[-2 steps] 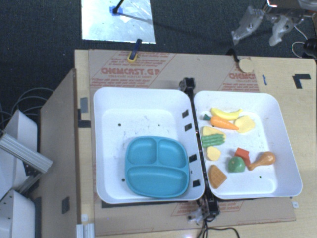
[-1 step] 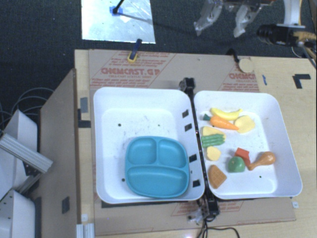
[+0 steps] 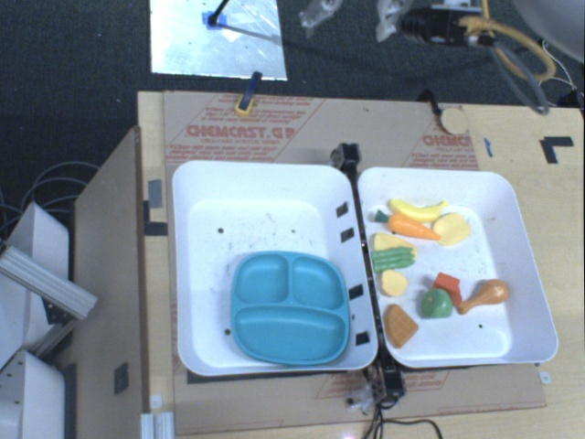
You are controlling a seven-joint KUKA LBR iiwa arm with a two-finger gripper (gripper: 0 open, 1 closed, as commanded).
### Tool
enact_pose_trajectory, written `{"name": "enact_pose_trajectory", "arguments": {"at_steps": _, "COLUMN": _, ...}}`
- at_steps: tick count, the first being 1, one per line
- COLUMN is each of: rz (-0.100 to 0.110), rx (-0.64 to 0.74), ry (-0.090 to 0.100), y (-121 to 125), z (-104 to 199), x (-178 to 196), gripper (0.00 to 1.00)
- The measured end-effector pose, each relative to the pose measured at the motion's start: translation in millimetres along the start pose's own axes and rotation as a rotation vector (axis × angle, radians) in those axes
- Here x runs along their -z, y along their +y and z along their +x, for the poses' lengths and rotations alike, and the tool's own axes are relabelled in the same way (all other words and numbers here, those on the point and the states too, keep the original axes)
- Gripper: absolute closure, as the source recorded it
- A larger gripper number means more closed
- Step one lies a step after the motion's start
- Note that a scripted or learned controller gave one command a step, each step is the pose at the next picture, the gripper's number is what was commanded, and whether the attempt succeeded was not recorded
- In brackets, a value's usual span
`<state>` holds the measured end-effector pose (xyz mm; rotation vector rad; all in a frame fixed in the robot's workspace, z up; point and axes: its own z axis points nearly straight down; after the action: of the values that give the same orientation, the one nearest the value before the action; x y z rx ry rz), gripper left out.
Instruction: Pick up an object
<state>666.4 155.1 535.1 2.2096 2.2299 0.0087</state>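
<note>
My fingers hang spread apart with nothing between them, my gripper [image 3: 358, 9] far beyond the blue three-compartment plastic plate [image 3: 291, 307], past the bench's back edge. Nothing is picked yet.

What I could take lies to the right of that plate, across the black divider [image 3: 364, 273], in the right-hand shallow white bin [image 3: 535, 291]. Nearest is the tan waffle-like toy piece [image 3: 399, 325], flat and close to the bin wall; I judge my fingers may strike the wall or skid over it. A little farther, the round green toy vegetable [image 3: 436, 305], the red block [image 3: 447, 283] and the brown toy drumstick [image 3: 483, 294] sit touching, so closing on one may nudge or drag the others. The green one looks likely to roll out of a pinch. Farther still, the orange toy carrot [image 3: 413, 229], yellow toy banana [image 3: 416, 210] and pale yellow round slice [image 3: 452, 230] crowd together, and I might clamp two or none. The plate itself is broad and low in the left-hand white bin [image 3: 183, 273]; I doubt I could span it.

Both bins rest on a tan printed cardboard sheet [image 3: 242, 131] over the bench. Beyond the plate's far side lies dark carpet [image 3: 73, 62] with a shiny foil square [image 3: 218, 26].
</note>
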Motion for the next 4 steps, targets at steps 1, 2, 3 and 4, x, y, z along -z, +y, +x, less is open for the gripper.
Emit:
{"name": "enact_pose_trajectory", "arguments": {"at_steps": 1, "rz": 0.004, "rx": 0.004, "ry": 0.001, "y": -48.4, "z": 85.2, "x": 0.4, "gripper": 0.00}}
{"name": "enact_pose_trajectory", "arguments": {"at_steps": 2, "rz": 0.000, "rx": -0.002, "ry": 0.001, "y": -45.7, "z": 79.6, "x": 12.2, "gripper": 1.00}}
{"name": "enact_pose_trajectory", "arguments": {"at_steps": 3, "rz": 0.006, "rx": -0.002, "ry": 0.000, "y": -116.9, "z": 78.2, "x": 0.7, "gripper": 1.00}}
{"name": "enact_pose_trajectory", "arguments": {"at_steps": 4, "rz": 0.005, "rx": -0.003, "ry": 0.000, "y": -182.3, "z": 57.8, "x": 1.6, "gripper": 1.00}}
